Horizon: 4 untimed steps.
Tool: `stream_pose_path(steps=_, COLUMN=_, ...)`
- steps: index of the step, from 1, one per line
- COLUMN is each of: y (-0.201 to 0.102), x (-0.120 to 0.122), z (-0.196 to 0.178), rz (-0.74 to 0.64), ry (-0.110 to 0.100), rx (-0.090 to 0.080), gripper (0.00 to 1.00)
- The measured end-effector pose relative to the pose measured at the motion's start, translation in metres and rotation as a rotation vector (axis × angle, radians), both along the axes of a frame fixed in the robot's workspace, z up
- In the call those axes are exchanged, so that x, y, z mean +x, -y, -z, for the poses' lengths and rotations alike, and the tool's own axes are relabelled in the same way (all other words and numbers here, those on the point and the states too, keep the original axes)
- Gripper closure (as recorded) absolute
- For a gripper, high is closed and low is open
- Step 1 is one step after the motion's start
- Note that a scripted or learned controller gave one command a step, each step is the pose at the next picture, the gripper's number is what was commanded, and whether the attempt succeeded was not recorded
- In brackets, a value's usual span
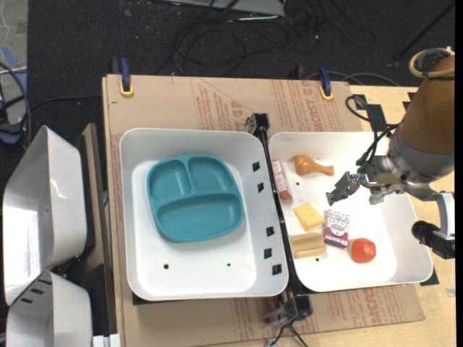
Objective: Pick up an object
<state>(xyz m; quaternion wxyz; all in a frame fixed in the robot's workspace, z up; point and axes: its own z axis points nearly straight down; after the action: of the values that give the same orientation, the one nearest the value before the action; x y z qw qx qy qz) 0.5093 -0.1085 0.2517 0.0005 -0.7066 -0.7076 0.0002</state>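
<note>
Gripper (pixel 343 189) over right bin (pixel 412 266), grip state unclear, purple carton (pixel 336 228) just below.

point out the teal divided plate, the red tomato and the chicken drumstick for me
teal divided plate (pixel 195 197), camera view, on its large lower compartment.
red tomato (pixel 362 250), camera view, on the middle of its body.
chicken drumstick (pixel 307 165), camera view, on its thick meaty end.

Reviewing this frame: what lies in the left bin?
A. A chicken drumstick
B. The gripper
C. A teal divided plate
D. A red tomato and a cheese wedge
C. The teal divided plate sits alone in the left bin, while the food items, such as the tomato and drumstick, lie in the right bin, where the gripper hovers.
</note>
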Motion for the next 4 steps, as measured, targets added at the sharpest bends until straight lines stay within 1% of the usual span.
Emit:
stream_pose_path(steps=1, y=-0.001, x=0.004, z=0.044, rz=0.003, ry=-0.003, rx=0.000, gripper=0.00)
stream_pose_path(steps=2, y=0.004, x=-0.002, z=0.090, rz=0.004, ry=-0.004, rx=0.000, gripper=0.00)
stream_pose_path(steps=3, y=0.011, x=0.001, z=0.137, rz=0.003, ry=-0.002, rx=0.000, gripper=0.00)
stream_pose_path(steps=4, y=0.010, x=0.002, z=0.125, rz=0.004, ry=0.000, rx=0.000, gripper=1.00)
